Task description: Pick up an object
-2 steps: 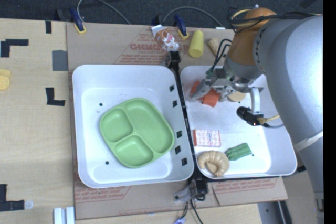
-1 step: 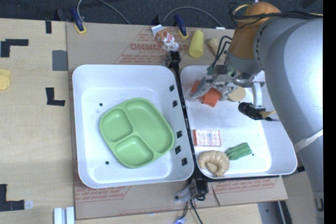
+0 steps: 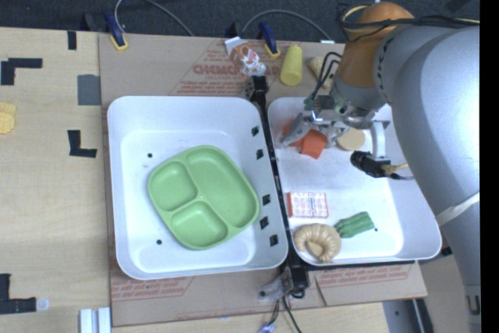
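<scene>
The grey arm point(image 3: 437, 113) fills the 3 o'clock side of the scene, its orange band point(image 3: 366, 51) up toward 1 o'clock, and it bends down into the right bin point(image 3: 405, 242); the left bin point(image 3: 129, 168) sits beside it, the two touching along a dark seam at centre; a cardboard sheet point(image 3: 171, 66) lies under both bins; within the left bin a green divided plate point(image 3: 203, 196) rests tilted, at about 7 o'clock from centre; the gripper point(image 3: 312, 129) hangs low over the far part of the right bin, at about 2 o'clock from centre, and an orange-red block point(image 3: 312, 144) lies right at its tip, though whether the pincer is spread or pinching that block cannot be told from this angle; a pale round piece point(image 3: 352, 139) lies just beside the block toward 3 o'clock; at the near edge of the right bin, about 5 o'clock, a tan croissant-like toy point(image 3: 317, 242) touches a green toy point(image 3: 355, 225); a small red-and-white packet point(image 3: 308, 204) lies flat just above them; outside the bins, at 12 o'clock, a yellow cylinder point(image 3: 291, 65) stands on the cardboard.
</scene>
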